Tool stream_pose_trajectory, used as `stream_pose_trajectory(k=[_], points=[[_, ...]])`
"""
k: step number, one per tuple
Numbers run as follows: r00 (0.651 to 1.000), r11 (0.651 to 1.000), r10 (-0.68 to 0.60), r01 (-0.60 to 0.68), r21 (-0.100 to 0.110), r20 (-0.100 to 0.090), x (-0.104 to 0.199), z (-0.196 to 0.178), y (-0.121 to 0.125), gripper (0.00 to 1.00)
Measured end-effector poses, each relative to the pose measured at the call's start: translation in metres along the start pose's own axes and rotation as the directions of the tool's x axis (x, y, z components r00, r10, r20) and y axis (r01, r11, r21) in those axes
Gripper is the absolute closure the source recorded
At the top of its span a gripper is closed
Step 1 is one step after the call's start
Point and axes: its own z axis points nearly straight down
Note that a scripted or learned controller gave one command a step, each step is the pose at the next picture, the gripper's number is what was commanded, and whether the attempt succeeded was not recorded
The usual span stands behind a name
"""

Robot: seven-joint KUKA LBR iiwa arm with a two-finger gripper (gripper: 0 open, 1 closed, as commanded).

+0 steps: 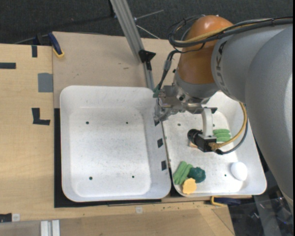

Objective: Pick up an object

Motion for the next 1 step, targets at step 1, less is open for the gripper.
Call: stream_pose_trajectory(k=[1], points=[[1.000, 1.000, 0.002, -0.002, 0.000, 0.001, 0.0412, 0.0099, 0.0222, 1.00]])
